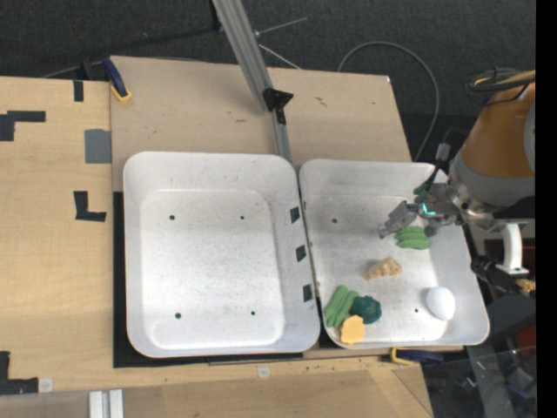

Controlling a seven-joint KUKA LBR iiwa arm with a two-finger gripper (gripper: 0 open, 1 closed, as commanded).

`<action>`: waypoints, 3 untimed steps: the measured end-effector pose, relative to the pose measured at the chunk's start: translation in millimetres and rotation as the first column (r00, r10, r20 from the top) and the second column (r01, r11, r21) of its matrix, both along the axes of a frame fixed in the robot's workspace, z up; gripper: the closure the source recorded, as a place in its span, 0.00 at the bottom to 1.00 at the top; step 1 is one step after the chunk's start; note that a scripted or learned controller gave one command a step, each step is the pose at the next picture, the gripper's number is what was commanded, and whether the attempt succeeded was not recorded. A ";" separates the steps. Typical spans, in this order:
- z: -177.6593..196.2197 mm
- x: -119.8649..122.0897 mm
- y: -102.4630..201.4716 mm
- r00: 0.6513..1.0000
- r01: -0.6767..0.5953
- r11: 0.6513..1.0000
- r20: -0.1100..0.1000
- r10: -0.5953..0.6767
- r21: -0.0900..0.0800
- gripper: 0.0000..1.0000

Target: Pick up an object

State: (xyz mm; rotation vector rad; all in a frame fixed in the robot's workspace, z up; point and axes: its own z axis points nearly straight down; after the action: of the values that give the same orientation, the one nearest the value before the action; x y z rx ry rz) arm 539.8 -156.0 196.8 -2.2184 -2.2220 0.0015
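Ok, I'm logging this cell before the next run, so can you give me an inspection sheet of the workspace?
Surface: wooden bench bearing two white bins, left bin and right bin.
Job's things: in the right bin, green piece, tan piece, white ball, green bundle, teal lump, yellow piece.
Clutter: black tape marks.
Grippers: gripper low beside the green piece.
Cables: thin cable looping behind the bench.
Surroundings: slanted metal pole.

Green piece (413, 239) (right bin (348, 190))
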 end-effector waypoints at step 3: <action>-91.3 -11.8 1.9 1.000 0.000 1.000 -0.002 0.000 0.000 1.00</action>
State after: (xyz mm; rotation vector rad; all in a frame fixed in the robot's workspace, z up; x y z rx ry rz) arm 528.0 -154.1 105.5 -2.2171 -2.2211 0.0032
